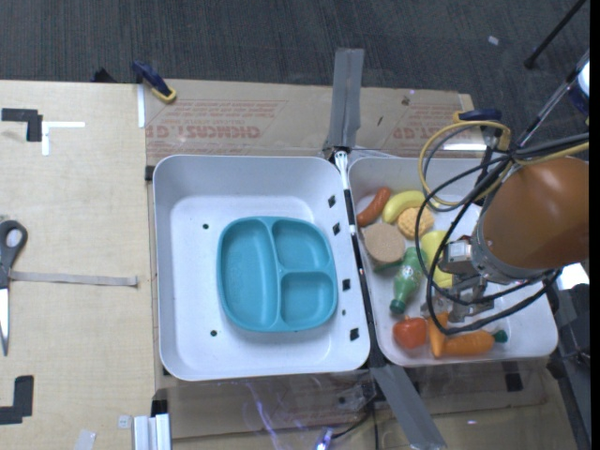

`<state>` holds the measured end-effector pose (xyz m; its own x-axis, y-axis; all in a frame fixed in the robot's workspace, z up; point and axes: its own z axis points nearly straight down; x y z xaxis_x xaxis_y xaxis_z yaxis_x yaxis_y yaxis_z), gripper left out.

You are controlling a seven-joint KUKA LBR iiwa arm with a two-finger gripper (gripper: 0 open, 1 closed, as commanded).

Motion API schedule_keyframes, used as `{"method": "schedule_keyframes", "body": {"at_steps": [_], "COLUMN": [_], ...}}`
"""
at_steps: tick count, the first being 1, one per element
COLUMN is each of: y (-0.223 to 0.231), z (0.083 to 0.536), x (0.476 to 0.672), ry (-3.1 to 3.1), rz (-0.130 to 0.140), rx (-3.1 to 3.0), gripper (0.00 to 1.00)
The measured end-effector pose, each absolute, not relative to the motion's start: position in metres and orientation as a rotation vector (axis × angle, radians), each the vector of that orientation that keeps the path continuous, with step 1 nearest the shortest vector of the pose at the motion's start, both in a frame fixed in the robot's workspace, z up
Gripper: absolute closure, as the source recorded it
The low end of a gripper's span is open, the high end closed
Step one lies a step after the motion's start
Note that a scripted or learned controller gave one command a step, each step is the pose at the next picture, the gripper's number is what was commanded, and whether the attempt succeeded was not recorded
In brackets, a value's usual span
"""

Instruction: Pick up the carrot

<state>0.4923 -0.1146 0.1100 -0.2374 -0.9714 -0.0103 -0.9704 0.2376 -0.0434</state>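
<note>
In the right bin [534,340], end effector [457,309] seemingly over carrot [466,344].

— What colours sit in the right white bin [539,340]?
— An orange carrot [466,344], a red tomato [410,333], a yellow banana [405,202], a green bottle [406,281], a reddish sausage [373,206] and a brown-and-tan round piece [382,243]
— And the left white bin [173,279]?
— A turquoise divided plate [278,274]
— The arm [542,216]?
— Its band shows glossy orange-brown, with black and yellow cables [450,172] looping over it

carrot [466,344] seemingly crowded by tomato [409,333], cables [450,204]
</note>
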Motion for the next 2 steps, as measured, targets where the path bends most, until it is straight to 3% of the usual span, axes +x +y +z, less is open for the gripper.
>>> {"method": "schedule_keyframes", "body": {"at_steps": [1,2], "y": [-0.113,-0.065], "z": [0.12,0.192], "x": [0.495,0.479], "ry": [2.442,2.358], "rz": [-0.045,0.001], "rx": [-1.911,-2.068], "gripper": [1.0,1.0]}}
